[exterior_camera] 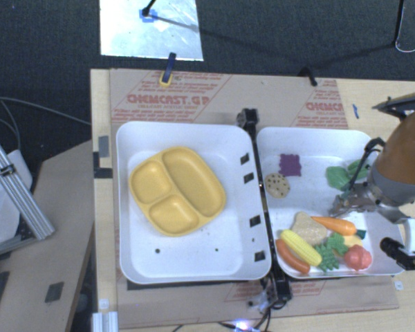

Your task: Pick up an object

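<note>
One gripper [347, 204] hung low in the right white bin [311, 140], over its right half, with nothing visibly between it and any toy; whether it was open or closed could not be told. Nearest candidate was the orange plastic carrot [334, 224], lying just on the near side of the gripper, long axis running left to right, leafy end right. It rested against the beige bread-shaped toy [308, 228]. Judgement: a short move nearward would serve.

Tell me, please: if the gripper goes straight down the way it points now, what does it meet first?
Probably the carrot, lying just under the gripper in the right bin; depth is unclear.
</note>
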`<state>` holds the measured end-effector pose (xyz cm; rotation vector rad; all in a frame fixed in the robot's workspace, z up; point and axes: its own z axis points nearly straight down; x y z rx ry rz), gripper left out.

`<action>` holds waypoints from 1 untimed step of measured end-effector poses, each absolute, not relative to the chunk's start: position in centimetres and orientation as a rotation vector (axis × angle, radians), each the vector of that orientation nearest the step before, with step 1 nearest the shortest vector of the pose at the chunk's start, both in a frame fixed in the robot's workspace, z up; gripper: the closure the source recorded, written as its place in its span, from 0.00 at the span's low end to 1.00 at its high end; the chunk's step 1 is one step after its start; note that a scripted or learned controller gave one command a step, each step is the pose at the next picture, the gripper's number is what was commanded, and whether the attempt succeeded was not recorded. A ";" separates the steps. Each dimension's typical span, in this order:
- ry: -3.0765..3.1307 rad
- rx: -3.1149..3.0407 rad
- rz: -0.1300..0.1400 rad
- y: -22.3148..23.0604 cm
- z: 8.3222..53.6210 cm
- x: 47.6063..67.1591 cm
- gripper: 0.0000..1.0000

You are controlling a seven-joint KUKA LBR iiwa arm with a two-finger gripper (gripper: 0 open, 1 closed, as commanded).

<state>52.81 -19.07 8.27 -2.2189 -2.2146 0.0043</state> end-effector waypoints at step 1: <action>-2.220 -2.220 0.000 -16.9 8.4 48.5 1.00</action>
